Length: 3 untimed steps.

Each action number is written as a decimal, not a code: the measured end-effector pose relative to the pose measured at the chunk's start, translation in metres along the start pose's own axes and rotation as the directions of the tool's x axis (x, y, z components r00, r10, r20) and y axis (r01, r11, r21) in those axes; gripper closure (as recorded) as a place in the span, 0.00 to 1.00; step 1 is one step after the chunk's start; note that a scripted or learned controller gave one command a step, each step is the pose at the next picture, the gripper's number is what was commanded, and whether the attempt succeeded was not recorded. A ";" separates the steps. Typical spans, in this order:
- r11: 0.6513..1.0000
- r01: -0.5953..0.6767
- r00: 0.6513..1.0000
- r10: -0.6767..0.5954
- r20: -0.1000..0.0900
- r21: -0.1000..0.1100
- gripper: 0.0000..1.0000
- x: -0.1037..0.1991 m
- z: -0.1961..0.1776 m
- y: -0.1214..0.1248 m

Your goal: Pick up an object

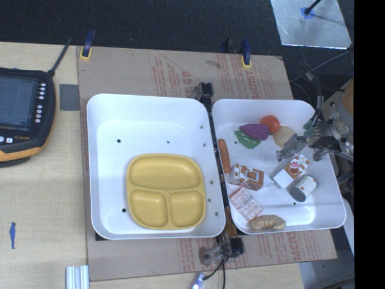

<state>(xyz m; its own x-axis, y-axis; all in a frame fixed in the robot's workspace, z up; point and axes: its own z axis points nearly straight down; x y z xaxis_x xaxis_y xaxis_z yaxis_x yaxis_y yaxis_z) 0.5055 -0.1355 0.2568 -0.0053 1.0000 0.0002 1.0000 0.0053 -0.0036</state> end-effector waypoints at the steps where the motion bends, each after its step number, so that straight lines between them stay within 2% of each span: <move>1: 1.000 0.001 1.000 -0.001 0.002 0.001 0.00 -0.033 0.042 0.088; 2: 1.000 0.001 1.000 -0.001 0.001 -0.001 0.00 -0.072 0.152 0.056; 3: 1.000 0.002 1.000 -0.002 0.001 0.000 0.00 -0.037 0.164 0.112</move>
